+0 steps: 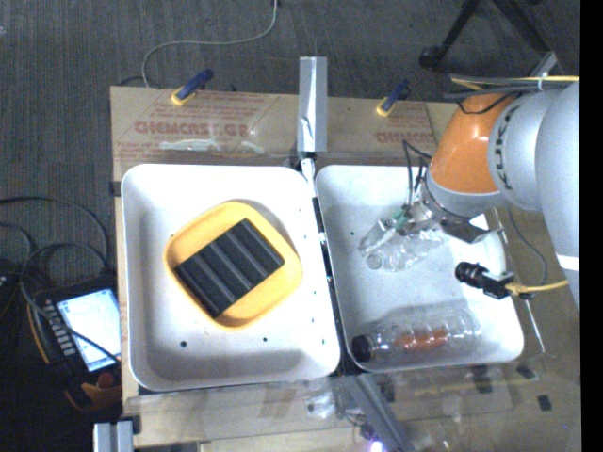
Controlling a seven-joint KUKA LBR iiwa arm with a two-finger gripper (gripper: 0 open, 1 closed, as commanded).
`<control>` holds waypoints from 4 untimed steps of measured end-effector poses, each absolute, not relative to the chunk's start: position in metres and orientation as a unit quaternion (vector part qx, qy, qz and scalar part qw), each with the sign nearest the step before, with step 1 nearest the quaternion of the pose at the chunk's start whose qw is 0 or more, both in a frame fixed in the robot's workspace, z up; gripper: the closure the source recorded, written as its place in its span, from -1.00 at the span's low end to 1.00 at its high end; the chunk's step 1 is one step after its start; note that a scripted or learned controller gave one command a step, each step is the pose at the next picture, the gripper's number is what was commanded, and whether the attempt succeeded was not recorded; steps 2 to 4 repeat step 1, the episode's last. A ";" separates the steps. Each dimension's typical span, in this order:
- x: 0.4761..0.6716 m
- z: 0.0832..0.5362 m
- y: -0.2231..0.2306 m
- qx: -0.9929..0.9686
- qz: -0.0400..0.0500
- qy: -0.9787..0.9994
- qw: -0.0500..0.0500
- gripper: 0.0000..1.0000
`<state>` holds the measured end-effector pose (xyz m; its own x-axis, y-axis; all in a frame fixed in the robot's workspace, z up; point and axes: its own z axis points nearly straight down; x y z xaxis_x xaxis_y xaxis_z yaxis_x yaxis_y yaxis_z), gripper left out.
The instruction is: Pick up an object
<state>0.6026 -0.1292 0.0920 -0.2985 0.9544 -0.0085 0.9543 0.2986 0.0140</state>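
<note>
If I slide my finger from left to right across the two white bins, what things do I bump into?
Yellow tray with black ridged insert → crumpled clear plastic cup, with the robot's hand just above it. The clear plastic bottle overlaps sideways, so I skipped it.

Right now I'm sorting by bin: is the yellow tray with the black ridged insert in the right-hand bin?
No, the yellow tray lies in the left bin; the right bin holds a clear plastic bottle.

tray (235, 263) in left bin (151, 196), bottle (415, 335) perhaps right
</note>
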 end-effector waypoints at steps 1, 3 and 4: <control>0.578 0.092 -0.121 0.593 0.003 0.805 0.009 -1.00; 0.578 0.092 -0.121 0.593 0.003 0.805 0.009 -1.00; 0.578 0.092 -0.121 0.593 0.003 0.805 0.009 -1.00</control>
